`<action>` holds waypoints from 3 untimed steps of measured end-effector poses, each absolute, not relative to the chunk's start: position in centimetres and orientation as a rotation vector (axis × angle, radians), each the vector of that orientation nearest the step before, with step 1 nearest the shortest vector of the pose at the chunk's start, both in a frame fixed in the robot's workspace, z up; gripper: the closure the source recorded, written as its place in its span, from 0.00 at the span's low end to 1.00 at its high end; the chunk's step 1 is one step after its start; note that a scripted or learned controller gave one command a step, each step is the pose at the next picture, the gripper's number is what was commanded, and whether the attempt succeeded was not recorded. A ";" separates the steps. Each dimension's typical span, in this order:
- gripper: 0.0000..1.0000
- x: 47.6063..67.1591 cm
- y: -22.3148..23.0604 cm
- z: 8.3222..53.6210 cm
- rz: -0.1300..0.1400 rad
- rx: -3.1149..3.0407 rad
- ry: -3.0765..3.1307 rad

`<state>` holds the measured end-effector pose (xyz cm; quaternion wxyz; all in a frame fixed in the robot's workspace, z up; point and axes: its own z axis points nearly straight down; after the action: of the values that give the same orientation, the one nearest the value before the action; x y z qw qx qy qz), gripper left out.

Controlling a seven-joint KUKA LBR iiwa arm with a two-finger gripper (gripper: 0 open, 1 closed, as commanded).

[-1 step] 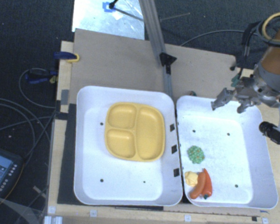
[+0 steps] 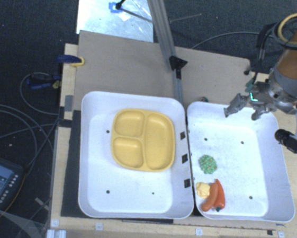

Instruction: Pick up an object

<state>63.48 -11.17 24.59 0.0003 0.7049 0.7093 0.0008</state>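
The right bin (image 2: 266,209) served as reference; the yellow tray (image 2: 143,140) sat beside it in the left bin (image 2: 92,189). The gripper (image 2: 247,107) hovered over its far rim, fingers spread and empty, presumably staged for descent. The orange pepper (image 2: 215,196), green item (image 2: 207,162) and yellow item (image 2: 203,189) lay near its front-left corner.

Yellow tray (image 2: 143,140) — white bins (image 2: 92,189) — green speckled piece (image 2: 207,162) — orange-red piece (image 2: 216,195).
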 end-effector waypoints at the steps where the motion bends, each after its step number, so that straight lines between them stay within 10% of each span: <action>1: 0.00 64.3 -10.6 19.5 -0.003 2.214 2.231; 3: 0.00 64.7 -10.9 8.8 -0.004 2.221 2.225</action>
<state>64.68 -10.90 8.82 -0.0013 0.7065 0.7077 -0.0013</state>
